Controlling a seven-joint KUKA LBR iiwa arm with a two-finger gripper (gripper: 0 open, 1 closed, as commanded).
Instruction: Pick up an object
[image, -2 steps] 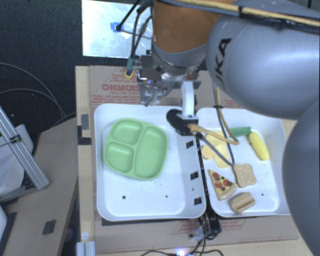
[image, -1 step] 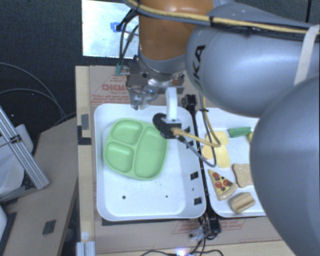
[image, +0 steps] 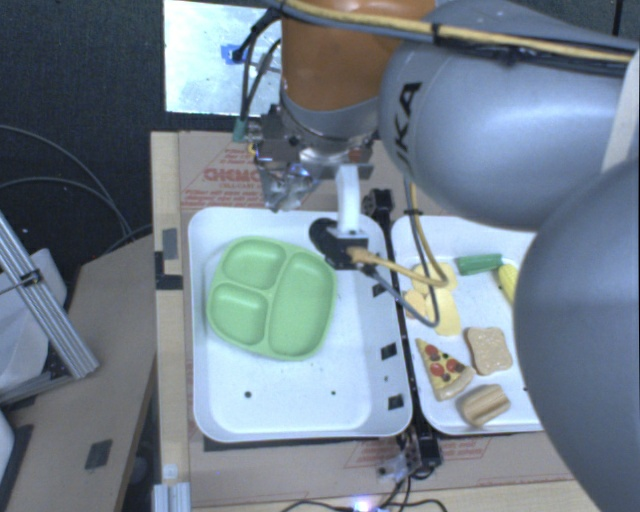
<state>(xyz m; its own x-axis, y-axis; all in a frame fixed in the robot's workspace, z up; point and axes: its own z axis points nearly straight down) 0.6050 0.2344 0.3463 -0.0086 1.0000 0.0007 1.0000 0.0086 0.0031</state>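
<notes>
My gripper hangs under the orange-banded wrist over the far edge of the left bin, just beyond a green divided plate lying in that bin. The plate's compartments hold nothing. The right bin holds toy food: a pizza slice, a slice of toast, a tan bun, a yellow flat piece, a green piece and a yellow piece partly behind the arm. I see no object in the gripper.
The big grey arm covers the upper right of the view and part of the right bin. A white post and black fitting with a yellow cable hang over the divide between the bins. Cardboard lies under both bins.
</notes>
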